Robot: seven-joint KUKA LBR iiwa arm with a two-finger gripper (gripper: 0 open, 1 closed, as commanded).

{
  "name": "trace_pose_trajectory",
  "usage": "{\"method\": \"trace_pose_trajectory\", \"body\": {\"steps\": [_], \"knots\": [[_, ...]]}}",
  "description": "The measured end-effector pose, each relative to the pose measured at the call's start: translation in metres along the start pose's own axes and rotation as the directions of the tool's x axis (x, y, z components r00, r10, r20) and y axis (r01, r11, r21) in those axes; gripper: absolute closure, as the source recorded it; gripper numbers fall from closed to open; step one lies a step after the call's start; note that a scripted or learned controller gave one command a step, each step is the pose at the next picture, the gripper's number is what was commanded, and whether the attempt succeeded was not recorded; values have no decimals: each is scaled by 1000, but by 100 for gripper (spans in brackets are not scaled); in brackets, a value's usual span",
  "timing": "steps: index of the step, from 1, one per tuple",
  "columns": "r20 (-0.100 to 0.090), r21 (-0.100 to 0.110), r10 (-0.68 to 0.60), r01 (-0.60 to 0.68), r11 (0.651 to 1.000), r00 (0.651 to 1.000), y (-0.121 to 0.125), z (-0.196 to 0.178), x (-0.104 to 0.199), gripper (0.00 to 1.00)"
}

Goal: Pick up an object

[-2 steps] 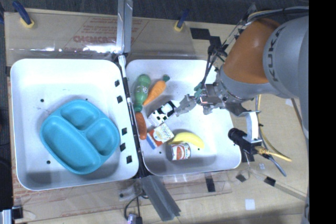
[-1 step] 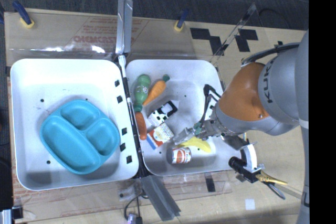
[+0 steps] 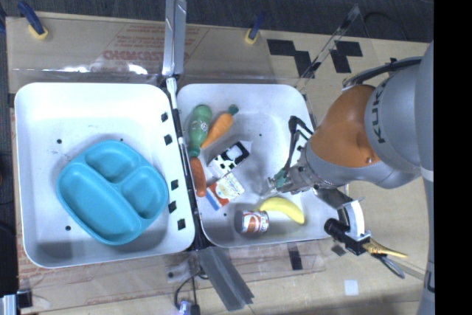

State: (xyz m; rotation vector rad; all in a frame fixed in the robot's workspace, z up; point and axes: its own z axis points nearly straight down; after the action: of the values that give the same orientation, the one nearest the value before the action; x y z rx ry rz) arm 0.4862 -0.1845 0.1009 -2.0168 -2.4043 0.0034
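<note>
**Arm low in the right bin, claw down beside the banana**

I count two white bins side by side. The left bin [image 3: 29,158] holds one thing, a blue divided tray [image 3: 110,190] with three compartments, lying tilted toward the lower left. The right bin [image 3: 273,96] holds the pickable clutter: one green bottle [image 3: 199,124], one carrot [image 3: 219,127] leaning against it, one black-and-white carton [image 3: 231,155], one small white packet [image 3: 229,187] with a yellow mark, one thin orange-red item [image 3: 198,176] lying along the divider wall, one can [image 3: 253,222] on its side, and one banana [image 3: 285,209]. That makes seven loose things, all in the right bin.

The gripper [image 3: 282,181] sits low over the right bin's lower right part, just above the banana and near the can. From my seat I cannot tell whether the claw is apart or together; the wrist and the orange band [image 3: 341,130] cover much of it, and I see nothing between its tips. It looks very close to the banana's upper edge, though I cannot confirm contact.

The banana and the can lie just beside each other near the bin's front wall. The carton and packet lie to the left of the claw, the bottle and carrot farther back. The grey arm [image 3: 402,122] overhangs the bin's right wall. Blue clamps [image 3: 32,20] hold the cardboard at the bench's back edge.
</note>
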Motion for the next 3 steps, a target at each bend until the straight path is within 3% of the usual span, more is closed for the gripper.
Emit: {"method": "trace_pose_trajectory", "body": {"steps": [1,2,3], "knots": [[0,0,0,0,1000,1000,0,0,0,0],[0,-2,220,-220,975,975,48,-33,3,0],[1,-2,187,-187,982,982,168,-35,-30,0]]}}
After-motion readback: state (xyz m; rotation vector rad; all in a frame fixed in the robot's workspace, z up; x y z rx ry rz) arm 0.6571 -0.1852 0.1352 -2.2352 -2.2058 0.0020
